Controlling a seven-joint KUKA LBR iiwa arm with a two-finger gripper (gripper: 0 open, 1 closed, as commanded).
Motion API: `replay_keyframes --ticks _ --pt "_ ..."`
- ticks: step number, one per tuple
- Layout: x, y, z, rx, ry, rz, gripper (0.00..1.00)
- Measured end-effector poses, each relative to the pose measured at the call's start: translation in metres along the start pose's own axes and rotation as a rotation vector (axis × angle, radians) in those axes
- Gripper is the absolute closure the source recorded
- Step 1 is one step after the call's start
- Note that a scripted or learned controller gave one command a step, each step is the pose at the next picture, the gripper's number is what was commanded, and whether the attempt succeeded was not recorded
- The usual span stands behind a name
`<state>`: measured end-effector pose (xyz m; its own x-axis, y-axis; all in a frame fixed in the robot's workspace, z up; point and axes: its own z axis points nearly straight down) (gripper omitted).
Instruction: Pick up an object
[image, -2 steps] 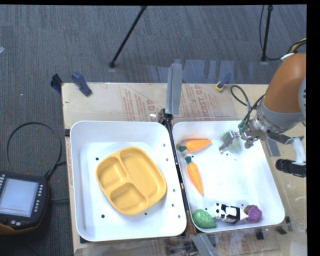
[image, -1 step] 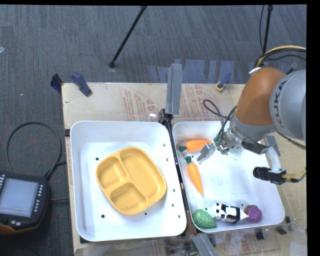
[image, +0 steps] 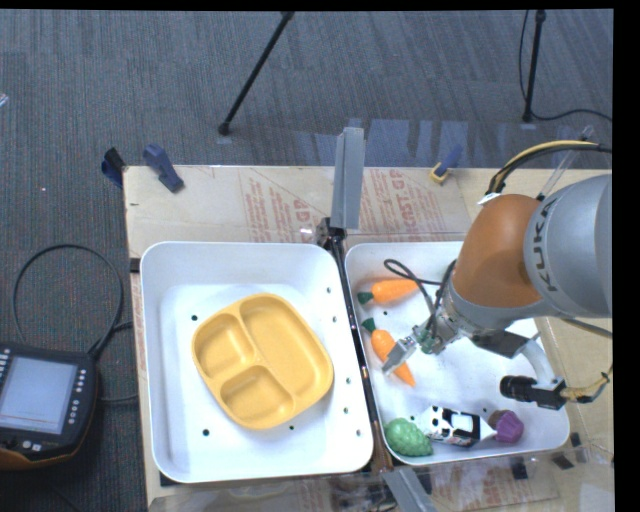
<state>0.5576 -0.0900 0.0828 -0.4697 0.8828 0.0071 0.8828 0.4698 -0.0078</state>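
Observation:
My gripper (image: 411, 348) reaches into the right bin (image: 455, 262) from the right and stands open, low over an orange carrot (image: 386, 346) with a green top. One silver finger (image: 399, 353) lies across the carrot's middle. A second carrot (image: 392, 291) lies just behind, near the bin's left wall. Along the front wall sit a green lumpy toy (image: 407, 437), a black-and-white cow toy (image: 455, 426) and a purple toy (image: 508, 428).
The left bin (image: 165, 300) holds a yellow divided plate (image: 262, 358). A grey upright post (image: 348, 185) stands behind the wall between the two bins. The arm's orange band (image: 500, 250) hangs over the right bin's back right part.

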Motion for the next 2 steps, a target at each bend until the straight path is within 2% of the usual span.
replay_keyframes --ticks 1,2 --pt "-0.002 -0.001 -0.009 0.000 0.001 0.007 1.00" --pt "0.038 0.047 -0.105 -0.010 -0.006 0.169 1.00"
